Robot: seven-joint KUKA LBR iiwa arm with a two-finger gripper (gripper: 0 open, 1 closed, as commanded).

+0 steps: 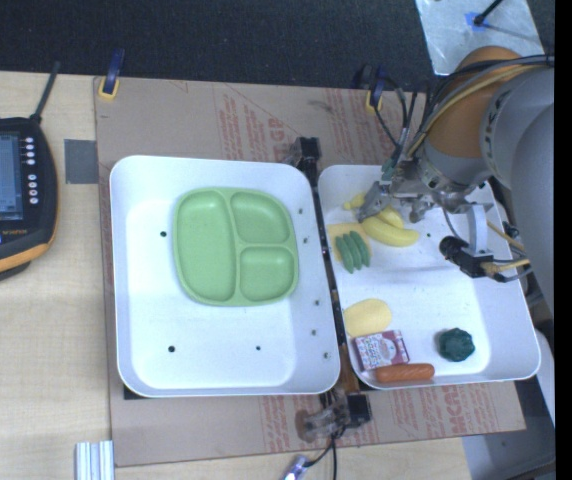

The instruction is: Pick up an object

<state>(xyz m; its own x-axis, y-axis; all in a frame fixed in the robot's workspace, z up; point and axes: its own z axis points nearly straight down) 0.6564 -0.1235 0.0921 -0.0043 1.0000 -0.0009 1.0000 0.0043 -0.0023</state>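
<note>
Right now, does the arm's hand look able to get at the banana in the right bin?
Probably yes. The hand is already down at the banana near the right bin's far end, with nothing lying on top of it; the green pickle lies just beside it.

green divided plate (235,245) in left bin (141,183), handheld controller (1,198)

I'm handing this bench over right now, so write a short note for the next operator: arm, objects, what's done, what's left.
Pincer: low in the right white bin, at the yellow toy banana; whether it grips anything cannot be told.
Same bin: green ridged toy vegetable, pale yellow rounded toy, small red-and-white packet, orange-red toy sausage, dark green lumpy toy.
Left white bin: light green divided plate.
Done: no pick confirmed.
Left: lift one object clear.
</note>
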